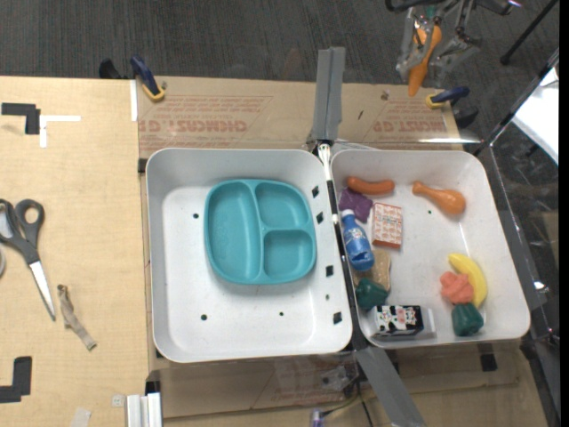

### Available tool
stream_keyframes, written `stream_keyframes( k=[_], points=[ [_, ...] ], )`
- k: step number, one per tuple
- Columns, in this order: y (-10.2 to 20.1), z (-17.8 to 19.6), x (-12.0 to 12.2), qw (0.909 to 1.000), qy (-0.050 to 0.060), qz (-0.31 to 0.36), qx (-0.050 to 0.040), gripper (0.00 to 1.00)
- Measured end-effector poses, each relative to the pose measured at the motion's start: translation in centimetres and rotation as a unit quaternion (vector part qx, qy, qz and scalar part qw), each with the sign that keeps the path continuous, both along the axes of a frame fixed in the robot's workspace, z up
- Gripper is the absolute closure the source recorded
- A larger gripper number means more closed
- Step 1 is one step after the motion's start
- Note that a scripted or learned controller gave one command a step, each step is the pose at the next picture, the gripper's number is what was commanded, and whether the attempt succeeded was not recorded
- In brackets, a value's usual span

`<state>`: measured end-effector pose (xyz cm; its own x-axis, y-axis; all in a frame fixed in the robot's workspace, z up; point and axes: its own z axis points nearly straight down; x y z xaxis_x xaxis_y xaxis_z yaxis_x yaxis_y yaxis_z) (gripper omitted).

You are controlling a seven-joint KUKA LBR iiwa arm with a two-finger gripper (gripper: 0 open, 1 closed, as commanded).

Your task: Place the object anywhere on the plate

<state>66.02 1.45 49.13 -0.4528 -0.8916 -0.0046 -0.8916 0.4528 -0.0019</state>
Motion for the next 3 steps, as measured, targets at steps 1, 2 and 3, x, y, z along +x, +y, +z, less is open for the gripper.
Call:
stream_keyframes(
  k=[1, 2, 3],
  points=[
    [-7.0, -3.3, -6.5, 0.9999, 0.001, 0.014, -0.0006, 1.0],
    [-10.7, -0.6, 0.0, 0.9866, 0.0, -0.163, -0.0003, 1.0],
    [-15.4, -8.2, -1.3, 0.9536, 0.002, -0.301, -0.0002, 1.0]
  ],
)
